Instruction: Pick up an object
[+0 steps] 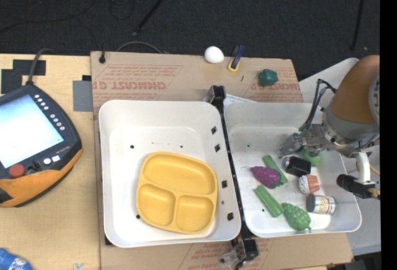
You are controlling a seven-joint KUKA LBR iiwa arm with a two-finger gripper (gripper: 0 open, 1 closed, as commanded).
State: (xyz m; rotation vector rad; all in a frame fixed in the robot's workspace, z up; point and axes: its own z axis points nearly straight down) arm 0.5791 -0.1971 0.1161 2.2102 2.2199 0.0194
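**Gripper low in the right bin**

While the arm (353,98) reaches in from the right, its gripper (296,149) sits low inside the right bin (248,123), and I cannot tell how its fingers stand or whether they have anything. The left bin (124,120) holds a yellow tray (177,191). Near the gripper lie a black cylinder (298,166), purple grapes (265,175), a green stick (268,200), a green bunch (296,216) and two small cans (316,195).
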